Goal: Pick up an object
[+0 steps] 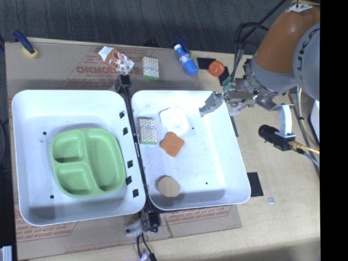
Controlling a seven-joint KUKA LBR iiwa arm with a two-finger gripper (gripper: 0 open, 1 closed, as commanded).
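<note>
The gripper (208, 106) hangs over the upper right part of the right bin (217, 162), with nothing between its fingers; whether they are spread or pressed together I cannot tell from this slant. The arm (283, 42) reaches in behind it, cables trailing.

The candidates for picking all sit in the right bin's left half. A white object (175, 119) lies nearest the gripper, just to its left. An orange piece (172, 144) sits just below it, the two close or touching. A patterned packet (147, 130) lies against the bin's left wall, and a brown round (168, 186) rests near the front wall, well apart from the rest. The left bin (32, 118) bears a green tray (87, 161).

The risks, as I judge them: the white object looks soft and low (its outline is hard to read against the white floor), so a descent may close on air or skid it sideways. Going for it could also nudge the orange piece. The packet lies flat against the wall, so fingers may strike the wall before they straddle it. The brown round looks the cleanest target.
</note>
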